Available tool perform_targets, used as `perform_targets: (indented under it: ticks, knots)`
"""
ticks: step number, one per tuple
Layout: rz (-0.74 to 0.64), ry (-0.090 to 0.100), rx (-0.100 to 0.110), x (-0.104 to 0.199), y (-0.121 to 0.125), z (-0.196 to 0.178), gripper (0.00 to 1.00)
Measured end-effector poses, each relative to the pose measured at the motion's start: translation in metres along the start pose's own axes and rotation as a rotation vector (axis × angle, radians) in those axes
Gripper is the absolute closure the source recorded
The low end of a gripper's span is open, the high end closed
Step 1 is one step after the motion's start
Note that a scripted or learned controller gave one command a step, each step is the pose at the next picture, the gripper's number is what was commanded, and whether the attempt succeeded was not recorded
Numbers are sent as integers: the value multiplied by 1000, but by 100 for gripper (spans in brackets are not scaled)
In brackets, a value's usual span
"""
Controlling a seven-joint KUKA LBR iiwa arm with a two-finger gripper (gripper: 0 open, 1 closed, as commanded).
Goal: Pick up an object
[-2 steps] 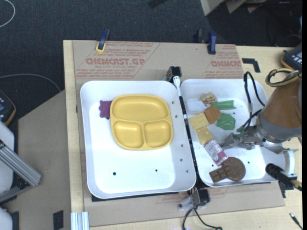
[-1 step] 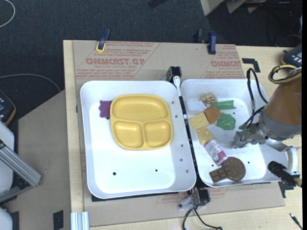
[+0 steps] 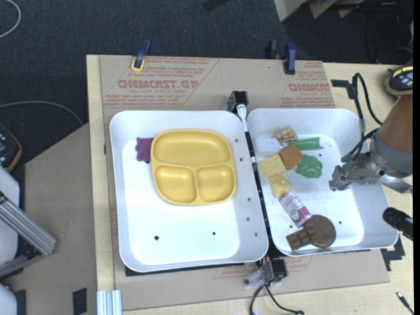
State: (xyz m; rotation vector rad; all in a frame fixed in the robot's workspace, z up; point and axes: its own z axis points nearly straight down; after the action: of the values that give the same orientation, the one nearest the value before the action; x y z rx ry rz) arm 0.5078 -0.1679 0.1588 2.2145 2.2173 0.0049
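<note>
Cardboard-covered surface carries two shallow white bins side by side. Left bin holds a big yellow divided plate toward its twelve o'clock half, with a small purple item just beside the plate at nine o'clock. Right bin holds the smaller clutter, any piece of which could serve as the thing to pick up, and all of it sits toward the bin's nine o'clock side: a brown round cookie-like piece at six o'clock, a green lump near the middle with a green stick at its twelve o'clock, a yellow wedge and an orange-brown block touching or nearly touching each other, a pink-and-white wrapper, and a small tan piece at the top.

Arm enters from three o'clock, and its gripper hangs over bare bin floor at the three o'clock side of the green lump, near it but apart. Whether the fingers are open or closed I cannot tell from this slant; nothing is visibly between them.

Judging from this, the pick is not yet made. A good approach would be to shift toward nine o'clock until centred over the green lump, which stands fairly free of its neighbours, then descend straight and close squarely, avoiding the crowded yellow and orange pieces.
</note>
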Motion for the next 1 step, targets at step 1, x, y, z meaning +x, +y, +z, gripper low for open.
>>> perform_targets:
  ticks: [1]
  knots:
    - [0,0,-1,-4,10,-59,100]
